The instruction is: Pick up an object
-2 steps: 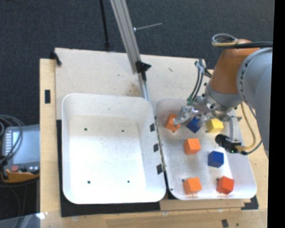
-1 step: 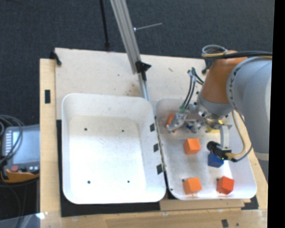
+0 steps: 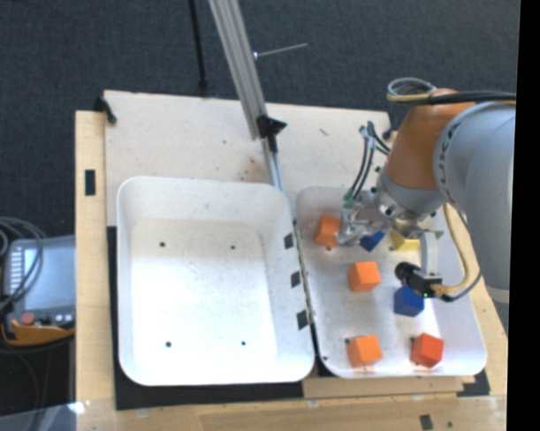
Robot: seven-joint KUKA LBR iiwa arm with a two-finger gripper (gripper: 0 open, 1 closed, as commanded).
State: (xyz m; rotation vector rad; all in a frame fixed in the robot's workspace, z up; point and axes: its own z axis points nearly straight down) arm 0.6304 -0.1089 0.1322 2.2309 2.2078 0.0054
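Observation:
My gripper hangs low over the back of the right bin, reaching in from the right under the grey and orange wrist. An orange block lies just to its left, close against it. A small blue block sits right beside it on the other side, and a yellow block is partly hidden under the wrist. Further forward lie an orange block, a blue block, another orange block and a red-orange block.
The left bin stands next to the right one, their rims touching. A slanted metal post rises from the bench behind the bins. Black cable loops hang from the wrist over the blue block.

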